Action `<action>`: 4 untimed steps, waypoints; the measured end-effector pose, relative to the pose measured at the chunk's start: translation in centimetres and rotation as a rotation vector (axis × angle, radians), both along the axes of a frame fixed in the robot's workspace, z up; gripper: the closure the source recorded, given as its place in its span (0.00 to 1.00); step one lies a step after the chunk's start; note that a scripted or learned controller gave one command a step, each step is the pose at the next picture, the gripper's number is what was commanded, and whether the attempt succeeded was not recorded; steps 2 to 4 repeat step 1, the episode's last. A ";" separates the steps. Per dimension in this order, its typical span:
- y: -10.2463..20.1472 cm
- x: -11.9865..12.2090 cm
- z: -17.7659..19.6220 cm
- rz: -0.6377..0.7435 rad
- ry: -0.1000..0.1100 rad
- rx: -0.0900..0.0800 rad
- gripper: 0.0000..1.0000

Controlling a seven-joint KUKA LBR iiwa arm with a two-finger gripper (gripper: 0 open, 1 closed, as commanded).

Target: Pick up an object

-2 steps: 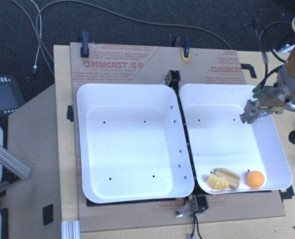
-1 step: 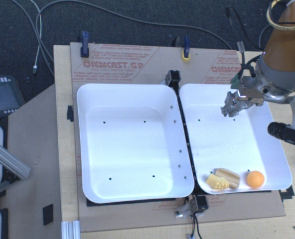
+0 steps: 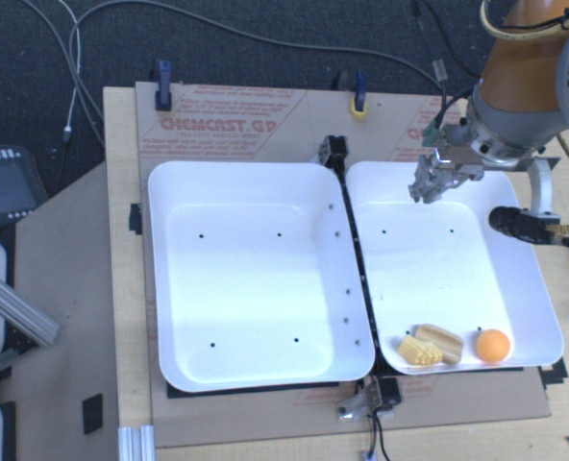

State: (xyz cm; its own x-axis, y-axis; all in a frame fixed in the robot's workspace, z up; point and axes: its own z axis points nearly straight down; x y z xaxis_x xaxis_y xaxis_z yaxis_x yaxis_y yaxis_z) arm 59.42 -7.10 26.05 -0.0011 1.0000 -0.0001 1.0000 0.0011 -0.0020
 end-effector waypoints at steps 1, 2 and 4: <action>3.7 7.3 1.0 0.003 -0.005 0.000 1.00; 3.7 7.3 1.0 0.003 -0.005 0.000 1.00; 3.7 7.3 1.0 0.003 -0.005 0.000 1.00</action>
